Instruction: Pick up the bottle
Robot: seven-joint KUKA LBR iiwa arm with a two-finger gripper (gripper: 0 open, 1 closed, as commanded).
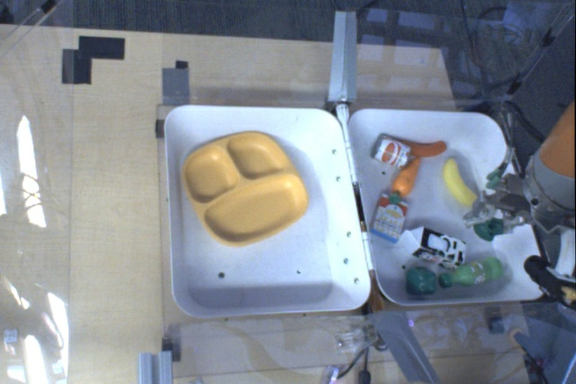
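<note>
While the grey arm reaches in over the right white bin (490,132), its claw (490,213) hangs low by the rim, with a small teal piece at its tips; whether it is apart or together cannot be told. Just below the claw lies the green plastic bottle (454,276), smooth and rounded, on its side. Left of the claw curves a yellow banana (458,183).

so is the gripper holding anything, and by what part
Cannot be told. The gripper is at the right bin's right side, apart from the green bottle lying near the front.
</note>
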